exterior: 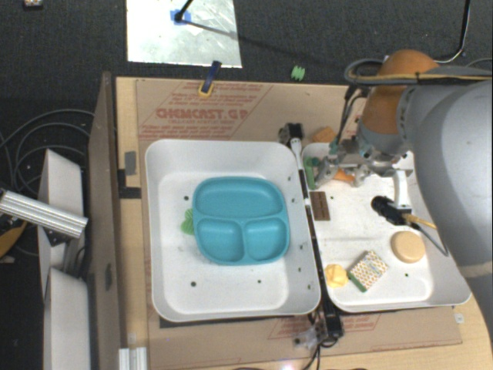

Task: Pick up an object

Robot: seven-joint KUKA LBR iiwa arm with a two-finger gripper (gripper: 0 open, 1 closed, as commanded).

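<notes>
Camera view. Gripper point(344, 164) sits low over the 11 o'clock corner of the right bin point(356, 223). Whether it is wide or closed: cannot tell, the wrist hides it. Nothing seen held.

Candidate object: orange piece point(344, 176), just at the gripper's 6 o'clock, apparently touching or nearly so. Its long axis looks to run roughly 9 to 3, but it is partly covered.

Green piece point(310, 173) lies at the gripper's 9 o'clock, against the bin wall. Brown block point(318, 206) at 7 o'clock, tan disc point(407, 247) at 4 o'clock, well apart.

Judgement: orange piece is the nearest target and needs a short shift toward 6 o'clock.
</notes>
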